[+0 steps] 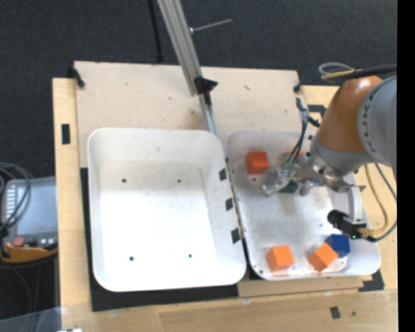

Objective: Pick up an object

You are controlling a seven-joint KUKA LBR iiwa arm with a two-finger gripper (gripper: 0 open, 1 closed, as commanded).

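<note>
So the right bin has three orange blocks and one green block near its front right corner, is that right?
Not quite. The block near the front right corner of the right bin is blue, not green, as the camera view shows. The rest holds: three orange blocks lie in that bin, one toward the back and two along the front.
</note>
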